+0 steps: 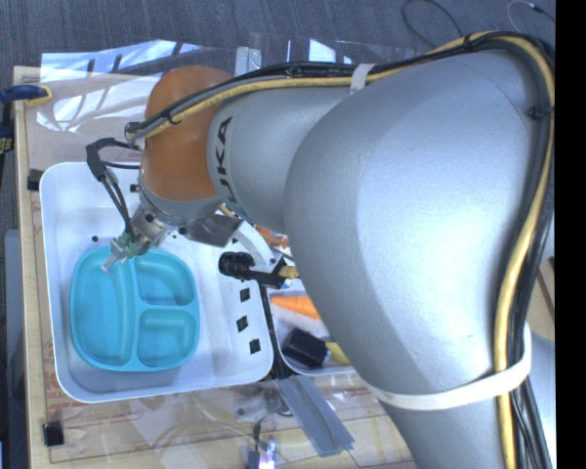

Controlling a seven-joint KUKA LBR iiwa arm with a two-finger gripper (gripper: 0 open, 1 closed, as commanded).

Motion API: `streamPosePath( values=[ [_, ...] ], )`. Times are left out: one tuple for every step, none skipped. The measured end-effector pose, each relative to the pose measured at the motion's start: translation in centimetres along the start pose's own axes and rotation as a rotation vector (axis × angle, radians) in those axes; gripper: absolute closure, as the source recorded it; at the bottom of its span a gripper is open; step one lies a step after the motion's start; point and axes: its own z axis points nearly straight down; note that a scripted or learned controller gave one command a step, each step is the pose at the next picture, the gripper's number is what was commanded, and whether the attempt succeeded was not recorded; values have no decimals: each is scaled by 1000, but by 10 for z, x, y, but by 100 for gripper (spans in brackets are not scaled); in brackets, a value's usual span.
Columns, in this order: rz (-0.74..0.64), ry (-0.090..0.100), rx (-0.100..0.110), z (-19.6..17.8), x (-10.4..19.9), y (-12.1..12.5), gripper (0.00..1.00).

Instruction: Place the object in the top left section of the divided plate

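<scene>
- Gripper sits at the upper left rim of the blue divided plate, left bin.
- Finger spread: cannot tell.
- Object: possibly a small greenish item at the tips; too blurred to confirm.

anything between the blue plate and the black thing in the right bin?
Camera view: bare white floor of the left bin, with a few small dark marks, then the bins' rims. The plate and the black thing are well apart.

Robotics lab: grey KUKA-marked industrial arm over shallow white plastic bins on taped wooden bench, dark carpet beyond.
</scene>
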Motion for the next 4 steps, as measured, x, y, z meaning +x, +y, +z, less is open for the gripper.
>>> streamPosePath(
  values=[
    [0,-3,-13,51,-41,-31,100],
    [186,-1,-4,-43,-113,-85,100],
    [5,-2,-5,-43,-144,-32,100],
    [-3,-3,-4,-52,-143,-30,100]
  ],
)
